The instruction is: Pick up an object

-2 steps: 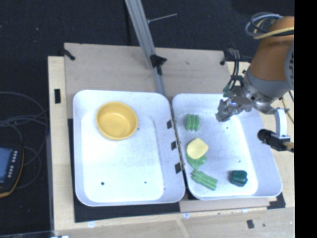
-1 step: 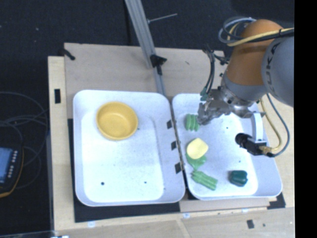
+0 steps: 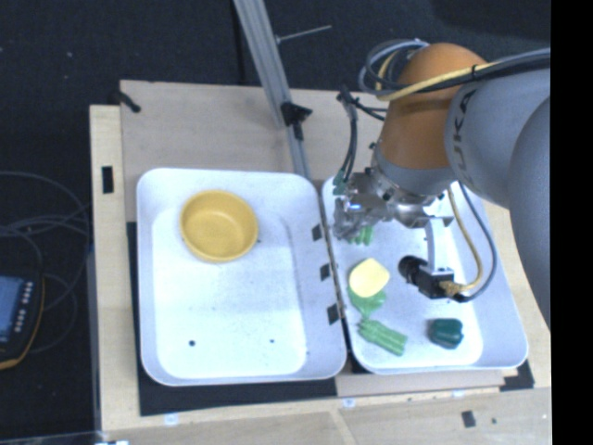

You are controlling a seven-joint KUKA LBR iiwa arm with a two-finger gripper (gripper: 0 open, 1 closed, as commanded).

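My gripper (image 3: 353, 219) hangs low over the far left part of the right bin (image 3: 496, 318), close to the wall between the two bins. A small bright green thing (image 3: 363, 236) shows right under it, partly hidden by the gripper. Just in front lies a yellow and green rounded piece (image 3: 368, 279). Nearer the front edge sit a ribbed light green piece (image 3: 384, 338) and a dark green piece (image 3: 446, 333). In the left bin (image 3: 232, 341) a yellow bowl (image 3: 219, 225) stands upright at the far left.
A grey metal post (image 3: 269, 72) slants up behind the bins. The arm's orange band (image 3: 422, 109) and grey body cover the right bin's far right. Both bins rest on a pale bench (image 3: 185, 123).
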